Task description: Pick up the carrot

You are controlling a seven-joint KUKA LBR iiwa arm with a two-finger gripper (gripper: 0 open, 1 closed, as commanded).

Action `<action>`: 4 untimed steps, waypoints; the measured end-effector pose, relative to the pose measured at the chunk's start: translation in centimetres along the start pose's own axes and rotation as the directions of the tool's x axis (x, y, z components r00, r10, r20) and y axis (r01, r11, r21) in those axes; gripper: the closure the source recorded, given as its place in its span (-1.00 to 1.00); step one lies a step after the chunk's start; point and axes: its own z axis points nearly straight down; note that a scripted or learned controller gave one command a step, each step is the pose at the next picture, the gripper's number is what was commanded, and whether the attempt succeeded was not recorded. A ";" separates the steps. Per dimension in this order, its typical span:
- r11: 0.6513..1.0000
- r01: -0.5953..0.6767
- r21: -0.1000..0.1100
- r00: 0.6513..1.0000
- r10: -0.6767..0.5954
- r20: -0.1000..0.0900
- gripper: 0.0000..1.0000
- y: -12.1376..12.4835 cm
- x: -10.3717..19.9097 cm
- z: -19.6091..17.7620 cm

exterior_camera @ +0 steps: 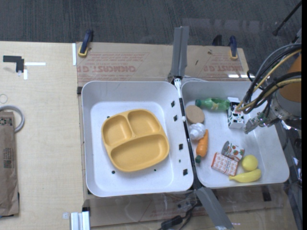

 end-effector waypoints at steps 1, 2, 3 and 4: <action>0.899 0.437 -0.001 0.899 -0.437 0.000 1.00 2.0 5.0 3.7; 0.656 0.754 -0.002 0.656 -0.754 0.006 1.00 6.3 -0.4 3.5; 0.212 0.977 0.001 0.212 -0.977 0.008 1.00 8.8 -4.3 3.4; 0.226 0.974 0.000 0.226 -0.974 0.008 1.00 9.6 -5.3 3.2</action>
